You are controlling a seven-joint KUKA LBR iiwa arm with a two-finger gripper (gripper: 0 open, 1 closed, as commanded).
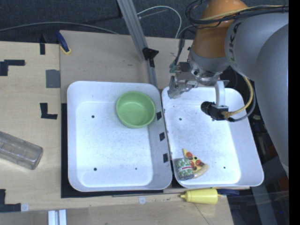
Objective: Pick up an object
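1. Camera view: the arm is reaching in from the right, and its hand (180, 89) is hanging over the far left corner of the right bin (243, 172), with nothing visibly in it. Whether it is open or closed, I cannot tell.
2. Lying in that bin's near left corner are a small can-like item (183, 168) and a toy pizza slice (196, 163), touching each other and well apart from the hand.
3. The left bin (79, 139) is holding a green bowl (136, 109), sitting upright toward its far right part.
4. A yellow bottle (202, 196) is lying on the surface just beyond the right bin's near rim, and a clear cylinder (18, 150) is resting far left.
5. Judging the candidates: the bowl is looking light, stiff and probably smooth plastic, so pinching one wall at the rim seems best. The pizza slice is looking thin and flat, likely hard to get under. The small can, crowded against the bin wall, is probably offering little room.
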